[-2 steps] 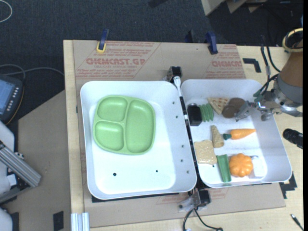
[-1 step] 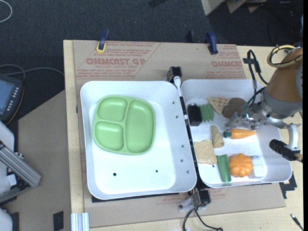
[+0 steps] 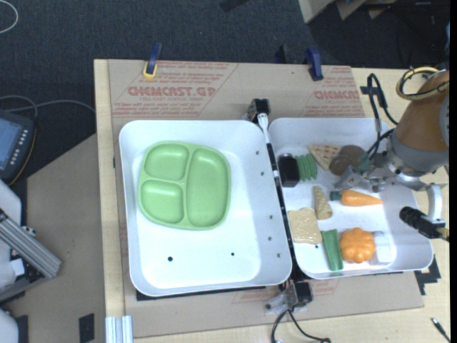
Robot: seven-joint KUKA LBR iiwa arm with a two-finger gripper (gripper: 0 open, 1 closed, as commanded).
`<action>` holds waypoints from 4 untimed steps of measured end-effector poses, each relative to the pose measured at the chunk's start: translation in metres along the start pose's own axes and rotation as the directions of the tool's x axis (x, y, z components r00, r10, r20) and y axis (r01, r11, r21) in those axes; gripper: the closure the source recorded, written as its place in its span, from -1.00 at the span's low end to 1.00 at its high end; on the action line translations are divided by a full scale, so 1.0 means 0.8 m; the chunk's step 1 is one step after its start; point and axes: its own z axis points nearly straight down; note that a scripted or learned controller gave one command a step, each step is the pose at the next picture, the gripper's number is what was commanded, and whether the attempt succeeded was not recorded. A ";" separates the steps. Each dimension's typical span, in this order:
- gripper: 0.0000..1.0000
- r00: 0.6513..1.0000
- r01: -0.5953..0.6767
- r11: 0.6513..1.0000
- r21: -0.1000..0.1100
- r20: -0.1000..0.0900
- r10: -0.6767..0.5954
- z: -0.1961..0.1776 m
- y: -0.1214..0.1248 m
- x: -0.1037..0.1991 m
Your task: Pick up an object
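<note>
The right bin [image 3: 400, 261] holds several toy foods. An orange carrot [image 3: 360, 199] lies near the middle, with a brown round piece [image 3: 350, 156] and a tan wedge [image 3: 325, 153] behind it. An orange pumpkin [image 3: 357, 244] sits at the front beside a green stick [image 3: 332, 249] and a small white block [image 3: 384, 249]. A tan cracker [image 3: 305, 226], a small tan piece [image 3: 323, 204], a green ridged piece [image 3: 307, 166] and a black piece [image 3: 288, 170] lie toward the left wall. My gripper [image 3: 359, 180] hangs low just above the carrot, in front of the brown piece.
The left bin [image 3: 207, 270] holds a green divided plate [image 3: 186, 184]. The grey arm with its orange band [image 3: 423, 123] comes in over the right bin's far right side. A black part [image 3: 421, 222] juts out near the bin's right rim.
</note>
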 end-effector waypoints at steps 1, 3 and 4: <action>1.00 1.000 0.000 1.000 -0.004 0.002 0.000 -0.014 0.001 0.000; 1.00 1.000 0.001 1.000 -0.009 0.005 -0.001 -0.124 0.005 -0.004; 1.00 1.000 0.002 1.000 -0.010 0.004 -0.002 -0.180 0.007 -0.004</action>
